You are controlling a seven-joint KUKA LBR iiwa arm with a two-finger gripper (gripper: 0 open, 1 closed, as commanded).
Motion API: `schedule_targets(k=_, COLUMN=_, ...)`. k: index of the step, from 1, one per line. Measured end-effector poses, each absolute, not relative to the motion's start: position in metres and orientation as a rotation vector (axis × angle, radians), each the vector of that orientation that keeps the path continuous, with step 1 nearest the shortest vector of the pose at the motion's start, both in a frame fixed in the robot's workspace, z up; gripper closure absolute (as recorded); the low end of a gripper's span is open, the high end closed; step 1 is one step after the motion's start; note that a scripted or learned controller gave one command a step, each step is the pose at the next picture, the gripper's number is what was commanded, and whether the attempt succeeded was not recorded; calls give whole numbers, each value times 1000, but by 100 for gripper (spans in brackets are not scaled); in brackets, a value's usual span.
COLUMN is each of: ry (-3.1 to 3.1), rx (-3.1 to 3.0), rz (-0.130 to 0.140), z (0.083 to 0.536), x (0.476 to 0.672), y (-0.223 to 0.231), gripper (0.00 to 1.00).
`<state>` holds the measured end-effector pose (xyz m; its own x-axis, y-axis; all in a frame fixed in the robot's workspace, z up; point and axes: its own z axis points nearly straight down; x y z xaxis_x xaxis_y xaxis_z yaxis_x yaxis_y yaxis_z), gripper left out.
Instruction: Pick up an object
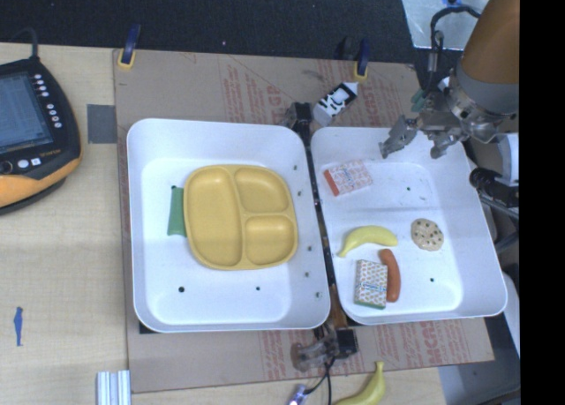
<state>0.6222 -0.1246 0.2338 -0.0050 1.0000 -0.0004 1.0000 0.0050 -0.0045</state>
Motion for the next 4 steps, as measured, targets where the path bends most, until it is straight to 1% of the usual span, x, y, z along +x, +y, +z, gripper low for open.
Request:
schedule_targets(k=1, ry=-2227, rx=-2212, rz=8, z=191, x=604, y=-81, gripper=0)
schedule_targets(k=2, ry=-2232, rx=-2221, rz=-6, z=96, x=659, y=-106, gripper=0)
schedule_targets(k=3, ry=-2230, rx=-2220, rz=0, z=96, x=659, y=-94, gripper=0)
schedule_targets(k=4, ry=-2230, rx=-2221, rz=-1, z=96, x=659, y=-95, gripper=0)
